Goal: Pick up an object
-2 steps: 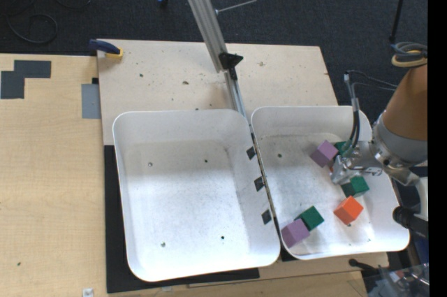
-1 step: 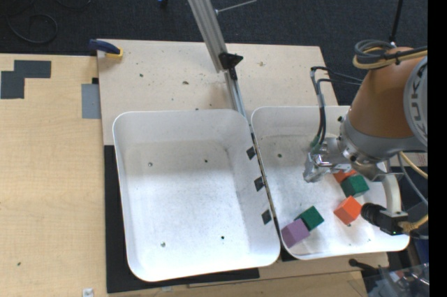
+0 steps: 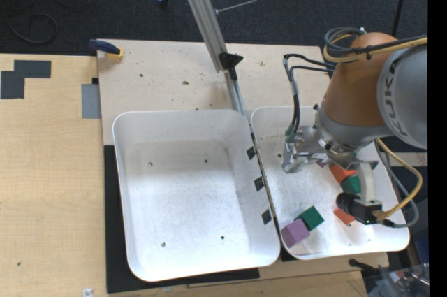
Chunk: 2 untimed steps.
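Observation:
My gripper (image 3: 295,157) hangs low over the middle of the right bin (image 3: 391,241), under the orange wrist band. A green block (image 3: 312,217) and a pale purple block (image 3: 295,233) lie side by side near the bin's front left corner, below the gripper in the view and apart from it. An orange piece (image 3: 341,173) and a small green piece (image 3: 352,184) lie just right of the gripper, partly hidden by the arm. Another orange-red piece (image 3: 343,216) rests near the front right. I see nothing held in the gripper.
The left bin (image 3: 140,149) sits beside the right one, joined along a divider with black clips (image 3: 258,184). A slanted aluminium post (image 3: 206,16) rises behind the bins. Cables loop around the arm at the right.

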Motion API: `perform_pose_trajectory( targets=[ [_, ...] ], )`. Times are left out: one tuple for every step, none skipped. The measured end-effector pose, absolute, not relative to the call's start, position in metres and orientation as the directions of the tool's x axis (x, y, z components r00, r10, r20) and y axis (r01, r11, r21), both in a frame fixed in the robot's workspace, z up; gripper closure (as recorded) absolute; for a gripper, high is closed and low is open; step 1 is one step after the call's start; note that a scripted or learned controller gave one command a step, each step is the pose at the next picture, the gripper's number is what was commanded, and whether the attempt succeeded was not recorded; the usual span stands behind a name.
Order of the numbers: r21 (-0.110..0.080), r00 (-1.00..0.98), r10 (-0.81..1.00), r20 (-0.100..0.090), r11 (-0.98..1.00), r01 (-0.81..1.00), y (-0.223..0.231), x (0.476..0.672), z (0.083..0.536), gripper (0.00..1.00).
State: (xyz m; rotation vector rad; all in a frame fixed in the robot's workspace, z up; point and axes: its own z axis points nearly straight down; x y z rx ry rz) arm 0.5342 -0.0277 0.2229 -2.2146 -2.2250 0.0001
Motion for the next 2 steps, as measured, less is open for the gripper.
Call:
perform_pose_trajectory(
  targets=[
    [-0.003, -0.004, 1.000, 0.001, 0.004, 1.000, 0.021, 0.538, 0.221, 1.00],
    [-0.003, -0.005, 1.000, 0.001, 0.005, 1.000, 0.067, 0.557, 0.214, 1.00]
  ],
)
